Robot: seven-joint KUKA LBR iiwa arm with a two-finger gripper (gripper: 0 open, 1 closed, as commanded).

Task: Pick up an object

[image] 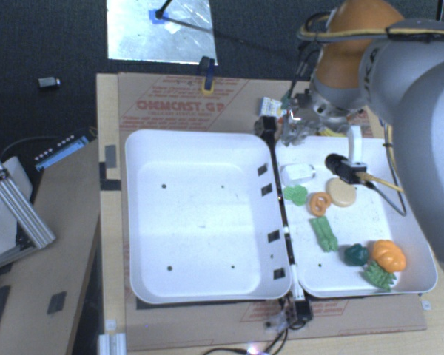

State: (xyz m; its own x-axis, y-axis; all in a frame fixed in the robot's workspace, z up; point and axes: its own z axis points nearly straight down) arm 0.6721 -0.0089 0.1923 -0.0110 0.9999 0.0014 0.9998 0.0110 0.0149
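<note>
We see the grey arm [414, 80] reaching over the far end of the right bin [362, 224], whose wall touches the left bin [200, 220] beside it. The gripper [294, 128] hangs at the right bin's far rim; we cannot tell whether it is spread or pressed together. In that bin lie an orange toy pepper [388, 255] touching a green leafy piece [377, 276], a dark teal piece [355, 254], a green ridged stick [325, 234], a beige disc [342, 194], an orange ring [320, 203], a green round piece [296, 194] and, nearest the gripper, a small white block [297, 172]
</note>
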